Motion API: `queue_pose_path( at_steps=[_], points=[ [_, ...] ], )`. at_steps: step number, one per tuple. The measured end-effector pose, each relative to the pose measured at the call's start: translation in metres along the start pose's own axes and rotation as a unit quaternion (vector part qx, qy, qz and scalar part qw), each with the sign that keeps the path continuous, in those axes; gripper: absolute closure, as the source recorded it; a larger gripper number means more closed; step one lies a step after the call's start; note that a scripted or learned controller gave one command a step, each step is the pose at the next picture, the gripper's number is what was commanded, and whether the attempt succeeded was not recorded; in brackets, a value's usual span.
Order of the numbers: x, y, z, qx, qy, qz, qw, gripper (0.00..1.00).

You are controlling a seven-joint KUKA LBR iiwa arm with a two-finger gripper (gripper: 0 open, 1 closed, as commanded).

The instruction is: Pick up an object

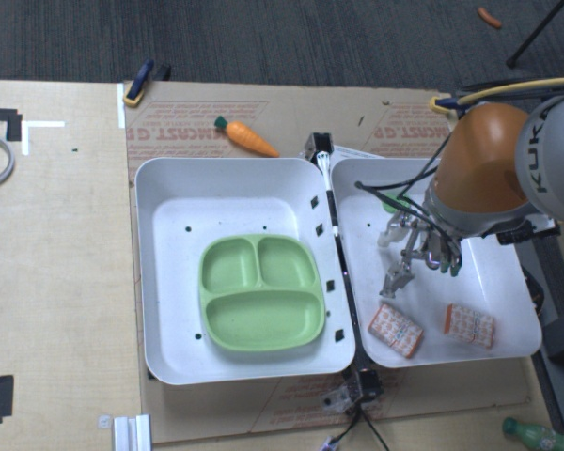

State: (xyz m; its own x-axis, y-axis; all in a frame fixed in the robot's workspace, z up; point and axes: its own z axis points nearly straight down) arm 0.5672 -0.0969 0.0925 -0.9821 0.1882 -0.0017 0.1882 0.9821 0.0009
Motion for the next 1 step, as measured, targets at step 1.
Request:
queue_pose_path(
  at_steps=[1],
  points=[
    [-0.0465,0.0111,-0.0003,0.000,-0.001,-0.103,0.9947,0.00]
  ],
)
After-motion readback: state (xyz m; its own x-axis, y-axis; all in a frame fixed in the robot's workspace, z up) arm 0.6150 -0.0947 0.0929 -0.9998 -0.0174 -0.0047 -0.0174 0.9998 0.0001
